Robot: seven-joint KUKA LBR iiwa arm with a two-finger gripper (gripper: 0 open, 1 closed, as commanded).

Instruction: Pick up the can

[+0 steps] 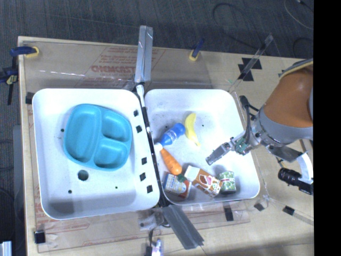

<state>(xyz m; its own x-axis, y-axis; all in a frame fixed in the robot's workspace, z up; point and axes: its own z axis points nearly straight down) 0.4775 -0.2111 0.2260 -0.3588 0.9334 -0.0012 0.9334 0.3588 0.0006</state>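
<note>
Front of right bin (pixel 242 111), left to right: can (pixel 175 185), carton (pixel 205 180), small green cup (pixel 227 181), packed touching. Carrot (pixel 171 162), bottle (pixel 172 135), banana (pixel 191 127) behind. Pincer (pixel 217 155) above carton; jaw state cannot tell.

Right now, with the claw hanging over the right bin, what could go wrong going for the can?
1. The can sits tight against the carton and the bin wall, so the claw may snag either one.
2. The claw hangs up and to the left of the can, so a straight drop would likely miss.
</note>
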